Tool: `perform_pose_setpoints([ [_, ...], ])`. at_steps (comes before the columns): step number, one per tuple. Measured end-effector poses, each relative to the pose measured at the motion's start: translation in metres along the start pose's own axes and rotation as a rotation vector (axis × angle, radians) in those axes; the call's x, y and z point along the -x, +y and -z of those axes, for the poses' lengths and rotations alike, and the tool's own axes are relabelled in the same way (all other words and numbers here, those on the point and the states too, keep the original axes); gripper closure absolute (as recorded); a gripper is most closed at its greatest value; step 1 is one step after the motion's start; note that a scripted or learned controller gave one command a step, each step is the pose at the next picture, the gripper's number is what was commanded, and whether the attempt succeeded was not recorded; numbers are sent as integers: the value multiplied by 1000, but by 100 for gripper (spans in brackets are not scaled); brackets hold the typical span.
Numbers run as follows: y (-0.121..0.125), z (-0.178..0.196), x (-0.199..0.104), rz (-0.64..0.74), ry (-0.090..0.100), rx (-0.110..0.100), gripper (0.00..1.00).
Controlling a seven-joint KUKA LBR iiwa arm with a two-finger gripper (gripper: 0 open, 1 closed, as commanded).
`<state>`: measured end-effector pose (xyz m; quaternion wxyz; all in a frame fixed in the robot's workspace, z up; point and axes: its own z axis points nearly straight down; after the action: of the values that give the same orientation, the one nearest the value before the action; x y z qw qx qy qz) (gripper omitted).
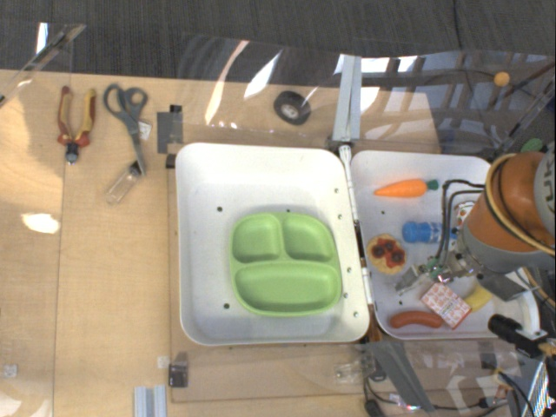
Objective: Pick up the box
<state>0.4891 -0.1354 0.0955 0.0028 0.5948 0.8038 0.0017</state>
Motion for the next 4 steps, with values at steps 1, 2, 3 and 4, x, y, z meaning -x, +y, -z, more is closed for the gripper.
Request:
perform_pose_setpoints([
  [1, -7, -5, 34, -39, -4, 9, 0],
  [2, 1, -5, 10, -9, -9, 10, 0],
  [3, -3, -5, 23, -131, -4, 11, 0],
  [4, 1, -5, 7, -75, -10, 11, 0],
])
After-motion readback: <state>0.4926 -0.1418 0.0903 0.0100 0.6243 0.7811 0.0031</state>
